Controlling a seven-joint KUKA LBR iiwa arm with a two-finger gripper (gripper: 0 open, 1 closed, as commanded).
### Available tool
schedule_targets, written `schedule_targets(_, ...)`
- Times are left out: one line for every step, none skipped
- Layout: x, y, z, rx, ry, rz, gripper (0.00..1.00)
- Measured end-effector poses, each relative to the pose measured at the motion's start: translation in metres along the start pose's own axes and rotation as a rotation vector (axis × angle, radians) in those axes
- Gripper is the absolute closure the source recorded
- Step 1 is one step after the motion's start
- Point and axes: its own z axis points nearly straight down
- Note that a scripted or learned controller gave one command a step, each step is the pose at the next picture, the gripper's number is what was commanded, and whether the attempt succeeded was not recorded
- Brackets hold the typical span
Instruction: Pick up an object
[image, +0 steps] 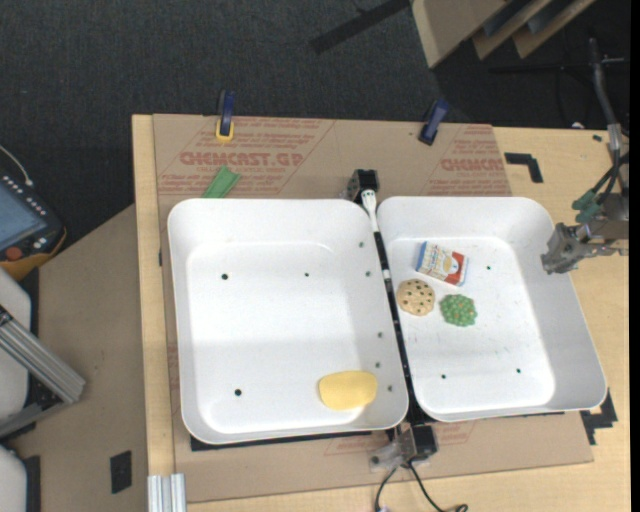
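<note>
In the left bin we see a yellow rounded piece lying alone near the front wall, while in the right bin a small carton, a cookie and a green lump crowd close together. We judge that a grab there could nudge a neighbour or catch two. The claw hangs over that bin's right rim, holding nothing we can see, and we cannot tell how far open it is.

1. This is a lab or test workshop, not a home: the table is topped with printed cardboard held by blue clamps at its far edge.
2. Two white bins sit side by side, fixed with black brackets and wired at the near edge.
3. Metal framing stands at the left, over dark carpet.
</note>
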Motion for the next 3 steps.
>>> schedule_targets(-0.02, -0.012, 0.08, 0.018, 0.002, 0.011, 1.0)
schedule_targets(-0.107, 0.0, 0.092, 0.008, -0.005, 0.017, 1.0)
schedule_targets(-0.032, 0.108, 0.051, -0.001, 0.0, -0.003, 1.0)
